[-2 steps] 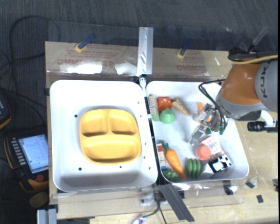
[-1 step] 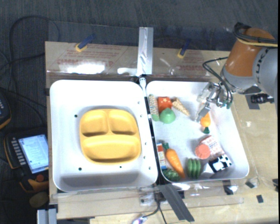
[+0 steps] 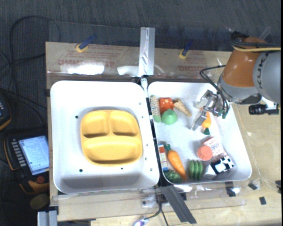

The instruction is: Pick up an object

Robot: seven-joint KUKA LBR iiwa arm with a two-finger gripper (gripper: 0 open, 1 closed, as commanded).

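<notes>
My gripper (image 3: 203,117) hangs low in the upper right part of the right bin (image 3: 240,142), pointing down and to the left. A small orange and yellow piece (image 3: 207,123) lies right beside its tip, touching or nearly touching it; I cannot tell whether it is held. Further left are a red tomato (image 3: 166,103), a green ball (image 3: 170,118), a tan cone-shaped piece (image 3: 182,108) and a corn cob (image 3: 155,108). Along the near side lie a carrot (image 3: 175,162), a green ribbed vegetable (image 3: 195,169), a pink packet (image 3: 210,150) and a black-and-white cube (image 3: 222,164).
The left bin (image 3: 66,173) holds a yellow divided tray (image 3: 111,136). The arm's orange band (image 3: 240,67) rises over the right bin's far right corner. A metal divider (image 3: 146,51) stands behind the bins. Handheld devices (image 3: 28,154) lie left of the bench.
</notes>
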